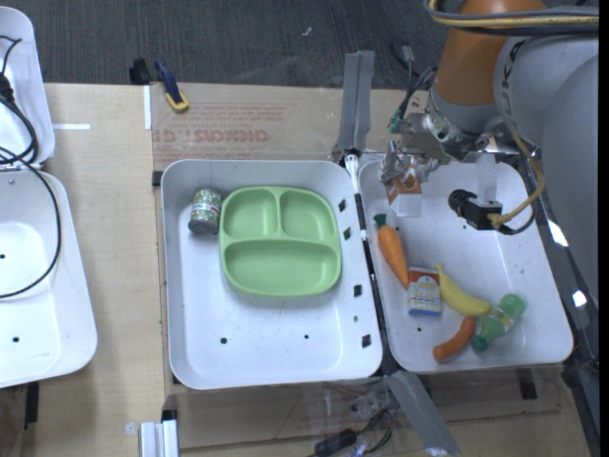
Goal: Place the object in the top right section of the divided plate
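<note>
Camera view: gripper [407, 171] at far-left of right bin [542, 350], can't tell its state or grasp; divided plate [281, 241] in left bin, so carry over the wall risks a drop.

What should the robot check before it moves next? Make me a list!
1. Plate sits flat in the left bin: ok.
2. Top right section free of other things: ok.
3. Can lies beside the plate, not on it: ok.
4. Gripper is over the right bin's top corner: ok.
5. Something held between its fingers: cannot tell.
6. Carrot, banana, box, sausage and bottle lie in the right bin, ready to pick: ok.
</note>
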`<act>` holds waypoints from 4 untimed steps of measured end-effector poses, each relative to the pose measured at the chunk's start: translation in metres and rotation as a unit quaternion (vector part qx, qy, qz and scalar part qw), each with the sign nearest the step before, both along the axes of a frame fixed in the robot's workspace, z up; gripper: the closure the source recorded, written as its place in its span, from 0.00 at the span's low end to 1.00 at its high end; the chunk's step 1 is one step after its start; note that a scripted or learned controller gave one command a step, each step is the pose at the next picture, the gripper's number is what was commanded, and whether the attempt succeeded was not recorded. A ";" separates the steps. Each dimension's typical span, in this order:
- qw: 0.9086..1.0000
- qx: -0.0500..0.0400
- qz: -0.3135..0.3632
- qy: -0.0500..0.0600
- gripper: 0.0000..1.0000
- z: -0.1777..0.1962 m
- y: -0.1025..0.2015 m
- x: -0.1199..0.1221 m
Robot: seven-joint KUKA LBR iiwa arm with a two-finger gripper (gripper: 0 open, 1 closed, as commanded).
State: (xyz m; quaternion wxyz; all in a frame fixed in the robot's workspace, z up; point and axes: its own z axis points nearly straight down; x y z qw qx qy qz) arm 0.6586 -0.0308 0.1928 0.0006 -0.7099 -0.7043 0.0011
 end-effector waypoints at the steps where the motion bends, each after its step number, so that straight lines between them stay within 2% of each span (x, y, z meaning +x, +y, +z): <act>1: 1.000 0.000 0.014 0.000 1.00 -0.002 0.058 0.000; 2: 1.000 0.000 0.014 0.000 0.00 -0.002 0.058 0.000; 3: 1.000 -0.001 0.014 0.000 1.00 0.007 0.057 0.000; 4: 1.000 0.000 0.026 0.001 1.00 -0.002 0.114 -0.046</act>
